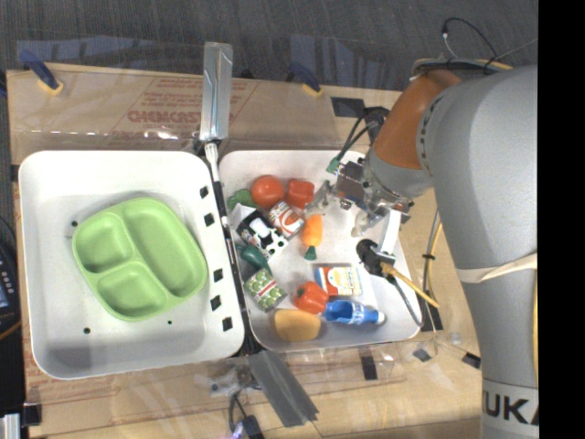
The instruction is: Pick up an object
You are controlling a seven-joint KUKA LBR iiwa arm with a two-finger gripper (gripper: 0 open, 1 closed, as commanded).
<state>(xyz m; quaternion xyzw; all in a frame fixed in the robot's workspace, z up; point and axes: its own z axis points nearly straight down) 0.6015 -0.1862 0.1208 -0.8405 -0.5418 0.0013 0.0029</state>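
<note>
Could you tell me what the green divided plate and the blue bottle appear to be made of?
Green divided plate: probably moulded plastic, matte to satin; uniform lime colour, soft rounded compartment ridges, only faint sheen.
Blue bottle: likely glossy plastic; saturated blue with a bright highlight along its side and a white end. Too small to be certain.

This was a robot laboratory test cell, not a home or a shop. A large grey industrial arm [484, 199] with an orange band reached in over a bench [110, 99] covered in taped-down clear plastic sheeting, clamped at the corners with blue clips [41, 73]. Two shallow white bins [41, 273] sat side by side, fixed with black brackets and a metal divider [216, 90]. One bin held a green sectioned plate [137, 259], the other a jumble of toy plastic food [297, 254]. Loose black cables [466, 39] ran along the arm, and grey carpet [274, 7] lay beyond.
</note>
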